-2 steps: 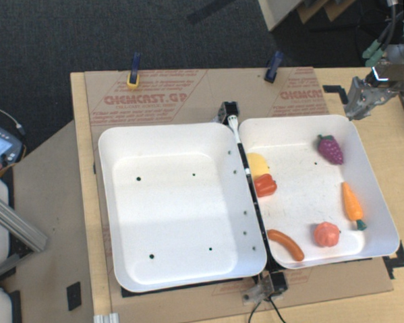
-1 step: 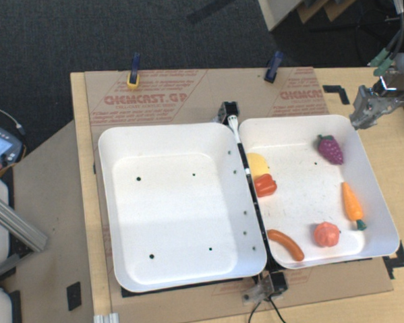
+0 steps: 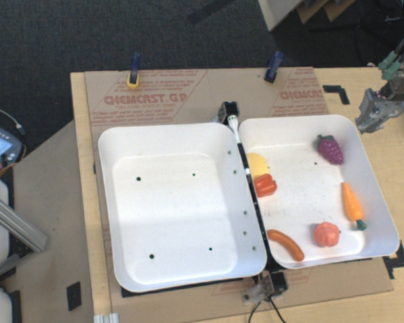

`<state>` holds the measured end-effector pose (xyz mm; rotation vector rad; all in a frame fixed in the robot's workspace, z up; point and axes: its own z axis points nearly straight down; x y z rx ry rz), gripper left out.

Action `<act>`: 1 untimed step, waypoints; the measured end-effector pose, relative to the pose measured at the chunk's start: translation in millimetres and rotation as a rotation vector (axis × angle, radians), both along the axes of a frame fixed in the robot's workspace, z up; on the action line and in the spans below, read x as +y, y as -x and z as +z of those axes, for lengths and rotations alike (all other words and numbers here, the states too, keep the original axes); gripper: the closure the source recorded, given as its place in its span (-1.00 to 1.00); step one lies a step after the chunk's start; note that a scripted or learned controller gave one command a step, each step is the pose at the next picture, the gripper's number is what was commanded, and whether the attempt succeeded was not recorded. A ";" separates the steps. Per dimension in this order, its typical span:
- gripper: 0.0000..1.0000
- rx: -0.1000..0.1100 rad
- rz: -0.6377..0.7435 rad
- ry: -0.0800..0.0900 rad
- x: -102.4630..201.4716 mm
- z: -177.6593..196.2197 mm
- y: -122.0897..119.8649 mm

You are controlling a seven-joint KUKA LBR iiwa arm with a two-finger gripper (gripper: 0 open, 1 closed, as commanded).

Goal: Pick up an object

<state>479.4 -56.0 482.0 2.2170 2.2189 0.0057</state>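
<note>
**Tool parked off the bins, nothing picked yet**

Tabletop [image 3: 55, 199] of tan board, carrying 2 shallow white bins side by side. Left bin [image 3: 170, 206] bare-floored apart from a few dark dots. Right bin [image 3: 303, 165] holding 6 toy foods, all resting on the floor of the tray, none lifted.

Largest to smallest among them: yellow piece [image 3: 257, 164] against the dividing wall, touching the red pepper [image 3: 265, 185] just below it; sausage [image 3: 286, 244] near the front-left corner; carrot [image 3: 353, 204] lying lengthwise along the right wall; pinkish-red round fruit [image 3: 327, 234] near the front, just left of the carrot's green end; purple grapes [image 3: 330, 149] toward the far-right corner.

Tool [image 3: 377, 111] at the right edge of the view, outside the right bin's far corner, well apart from every item. Open or closed: cannot tell, too small and cluttered to read.

Step in hand, as a judgement: approach, grasp not begun. Next move calls for travel leftward over the right bin, then descent onto 1 target; grapes nearest, round fruit and sausage well isolated.
</note>
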 end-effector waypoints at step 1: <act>1.00 -0.003 0.000 0.002 0.0 10.0 -1.3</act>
